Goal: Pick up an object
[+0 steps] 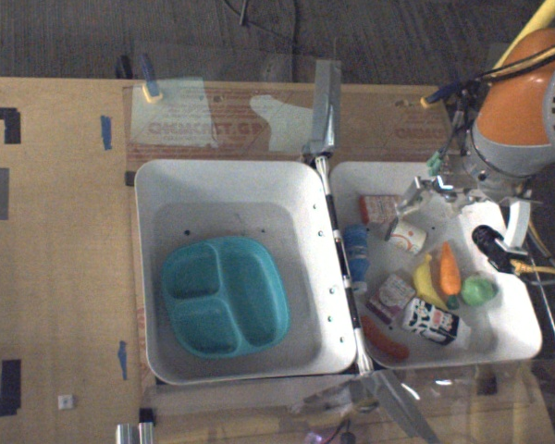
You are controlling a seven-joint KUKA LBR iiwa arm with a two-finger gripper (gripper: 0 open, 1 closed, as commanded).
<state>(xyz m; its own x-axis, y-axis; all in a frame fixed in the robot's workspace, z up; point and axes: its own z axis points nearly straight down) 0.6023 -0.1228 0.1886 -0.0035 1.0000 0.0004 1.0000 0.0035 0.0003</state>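
The grey-and-orange arm (518, 109) reaches down over the right bin (523, 326); its gripper (424, 192) hovers above a small cup (407, 237), grip state unclear.

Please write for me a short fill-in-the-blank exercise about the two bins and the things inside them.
1. The teal divided plate lies in the ____ bin.
2. The banana lies beside an ____ carrot.
3. The gripper is above the ____ bin.
4. The teal plate has ____ compartments.

Missing words: left; orange; right; three
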